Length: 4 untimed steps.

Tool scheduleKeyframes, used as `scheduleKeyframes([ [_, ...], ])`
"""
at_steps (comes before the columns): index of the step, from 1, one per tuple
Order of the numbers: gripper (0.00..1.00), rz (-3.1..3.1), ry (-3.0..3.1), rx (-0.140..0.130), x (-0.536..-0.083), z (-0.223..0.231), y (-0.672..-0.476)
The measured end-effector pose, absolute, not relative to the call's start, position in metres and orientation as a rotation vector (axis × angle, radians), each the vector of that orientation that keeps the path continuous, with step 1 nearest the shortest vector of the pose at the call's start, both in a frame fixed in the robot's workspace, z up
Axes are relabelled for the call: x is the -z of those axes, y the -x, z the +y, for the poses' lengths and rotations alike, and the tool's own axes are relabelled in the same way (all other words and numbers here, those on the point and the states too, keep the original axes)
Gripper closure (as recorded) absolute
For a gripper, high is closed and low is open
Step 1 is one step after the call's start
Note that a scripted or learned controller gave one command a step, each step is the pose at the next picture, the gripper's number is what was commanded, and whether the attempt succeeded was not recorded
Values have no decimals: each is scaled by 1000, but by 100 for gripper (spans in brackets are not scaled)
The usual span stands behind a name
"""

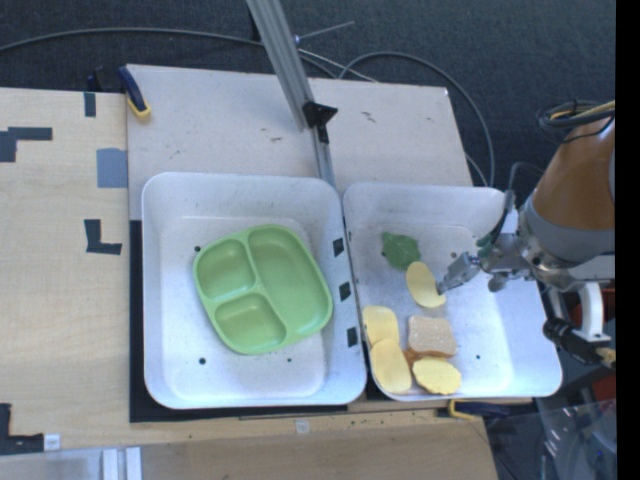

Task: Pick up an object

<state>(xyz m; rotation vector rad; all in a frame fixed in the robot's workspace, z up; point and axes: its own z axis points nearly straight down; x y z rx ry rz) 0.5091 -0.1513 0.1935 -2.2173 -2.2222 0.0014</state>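
Note:
The right bin (520,363) holds several toy food pieces. A green leafy piece (400,250) lies near its back left, with a pale yellow slice (424,285) just in front of it. A tan bread slice (431,336) and three yellow pieces (380,324) (391,366) (437,376) are clustered at the front left. My gripper (472,275) hangs low over the middle of this bin, just right of the pale yellow slice. It is open, with nothing between its fingers.
A green divided plate (262,290) lies in the left bin (165,368). A grey metal post (285,48) slants down to the wall between the bins. Cables run over the dark floor behind the bench.

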Motion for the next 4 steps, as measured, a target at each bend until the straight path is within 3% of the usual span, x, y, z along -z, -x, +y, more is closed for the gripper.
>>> scheduleKeyframes([
  [1,0,-2222,2218,-1,-194,-151,-509],
  [2,0,-2217,2217,-8,-135,-158,-501],
  [3,0,-2223,2224,6,-90,-157,-504],
  [4,100,-2227,2222,8,-103,-157,-505],
])
